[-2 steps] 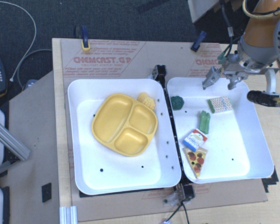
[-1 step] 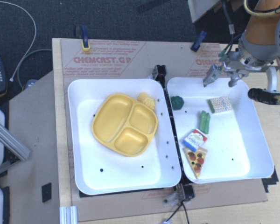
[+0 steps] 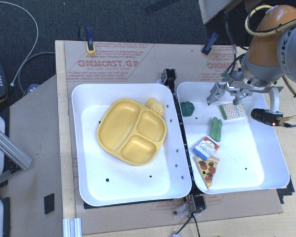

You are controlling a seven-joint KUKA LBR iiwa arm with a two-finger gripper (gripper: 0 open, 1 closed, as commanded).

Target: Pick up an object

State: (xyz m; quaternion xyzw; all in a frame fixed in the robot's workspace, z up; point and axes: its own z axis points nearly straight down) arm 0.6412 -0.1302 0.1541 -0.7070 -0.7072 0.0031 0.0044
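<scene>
1. The pincer hangs over the far part of the right bin, its two fingers spread wide with nothing between them.
2. A small checkered pad lies on the bin floor just beneath and slightly nearer the camera than the pincer; whether the fingers touch it cannot be told.
3. A dark green lump sits to the left of the pincer, close to the bin's left wall.
4. A green stick-shaped piece lies nearer the camera than the pincer, apart from the checkered pad.
5. Further toward the camera from the pincer rests a small blue, white and red packet, and just beyond it a toy pizza slice, the two touching or nearly so.
6. Well to the left of the pincer, the left bin holds a yellow divided plate with a pale yellow knobbly item at its far edge.
7. Both bins stand side by side on the brown bench, and the grey arm with its orange band rises to the right of the pincer.
</scene>
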